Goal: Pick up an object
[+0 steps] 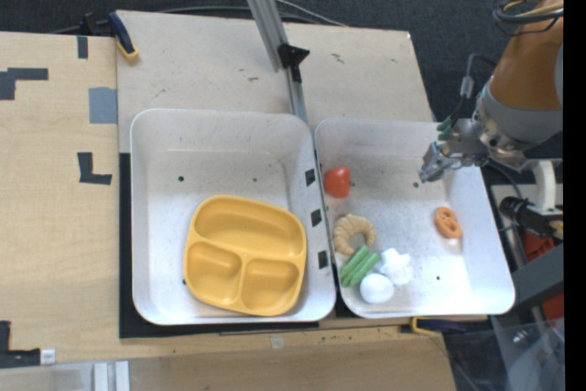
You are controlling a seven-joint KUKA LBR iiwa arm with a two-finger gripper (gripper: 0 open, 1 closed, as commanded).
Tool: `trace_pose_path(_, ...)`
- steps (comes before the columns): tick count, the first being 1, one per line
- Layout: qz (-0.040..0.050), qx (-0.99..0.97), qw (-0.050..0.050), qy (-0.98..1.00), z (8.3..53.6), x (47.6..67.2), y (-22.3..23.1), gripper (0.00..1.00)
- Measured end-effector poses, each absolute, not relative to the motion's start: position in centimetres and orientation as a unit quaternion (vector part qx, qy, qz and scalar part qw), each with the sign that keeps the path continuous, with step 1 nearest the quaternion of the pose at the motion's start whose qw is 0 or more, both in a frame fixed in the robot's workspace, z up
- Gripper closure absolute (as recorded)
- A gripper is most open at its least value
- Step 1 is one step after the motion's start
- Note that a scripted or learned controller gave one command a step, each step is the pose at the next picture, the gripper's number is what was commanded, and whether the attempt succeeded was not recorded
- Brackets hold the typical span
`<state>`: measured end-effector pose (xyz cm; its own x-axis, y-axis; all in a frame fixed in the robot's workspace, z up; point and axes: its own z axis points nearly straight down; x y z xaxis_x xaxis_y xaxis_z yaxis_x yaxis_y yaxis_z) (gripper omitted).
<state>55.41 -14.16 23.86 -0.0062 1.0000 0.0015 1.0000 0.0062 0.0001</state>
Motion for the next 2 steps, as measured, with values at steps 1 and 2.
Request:
trace_pose_path(1,-0.0004,-0.704,0.001,-0.710,23.8,57.5,-8.6,1.00)
trace_pose_path(2,-0.0004,-0.704,0.001,-0.710,24.0,57.7,-2.4,1.00)
